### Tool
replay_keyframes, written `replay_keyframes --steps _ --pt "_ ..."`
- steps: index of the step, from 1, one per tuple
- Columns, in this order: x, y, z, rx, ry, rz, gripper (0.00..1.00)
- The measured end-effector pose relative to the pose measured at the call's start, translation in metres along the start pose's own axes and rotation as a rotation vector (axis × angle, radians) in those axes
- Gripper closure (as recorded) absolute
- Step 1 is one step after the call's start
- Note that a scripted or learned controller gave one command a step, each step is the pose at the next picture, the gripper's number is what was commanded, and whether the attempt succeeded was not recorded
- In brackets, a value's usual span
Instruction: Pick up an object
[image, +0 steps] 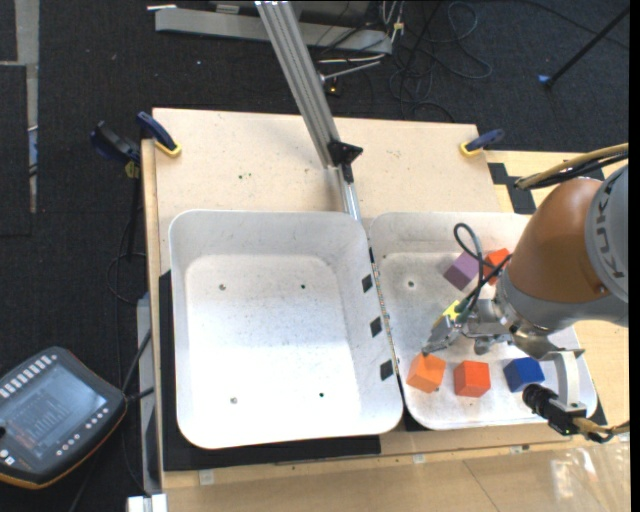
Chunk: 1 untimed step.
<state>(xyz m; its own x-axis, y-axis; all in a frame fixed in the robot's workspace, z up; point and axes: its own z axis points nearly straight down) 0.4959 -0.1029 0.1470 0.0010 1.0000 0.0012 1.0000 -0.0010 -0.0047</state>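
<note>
Blocks: five in the right bin (410, 265), none lifted — an orange cube (427, 373) near the front left, a red-orange cube (472, 379) just beside it, a blue cube (523, 373) further right, a purple cube (463, 270) toward the back, an orange-red block (497, 259) just behind the purple one and partly hidden by the arm
Likely target: orange cube at front left, judged from the tool hanging just above and behind it; not certain
Progress: nothing picked up yet; all cubes resting on the bin floor; approach looks made, grasp and lift left to do
Gripper (440, 340): low over the right bin, tips pointing toward the orange cube, close to its upper edge but contact not clear at this slant
Gripper opening: too small and dark to judge; cannot tell whether spread or closed
Held object: none visible between the tips
Arm (560, 250): reaching in from the right, orange band over the back right of the bin, covering part of it
Left bin (190, 260): white, speckled, no blocks seen inside
Remaining: settle over one cube, close on it, raise it clear of the bin
Risk: red-orange cube just beside the orange one, so a slightly off descent may nudge the neighbour instead of gripping
</note>
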Motion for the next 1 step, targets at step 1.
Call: replay_keyframes --steps 1 --pt "-0.0008 0.0017 -0.0128 -0.006 -0.001 -0.001 1.00"
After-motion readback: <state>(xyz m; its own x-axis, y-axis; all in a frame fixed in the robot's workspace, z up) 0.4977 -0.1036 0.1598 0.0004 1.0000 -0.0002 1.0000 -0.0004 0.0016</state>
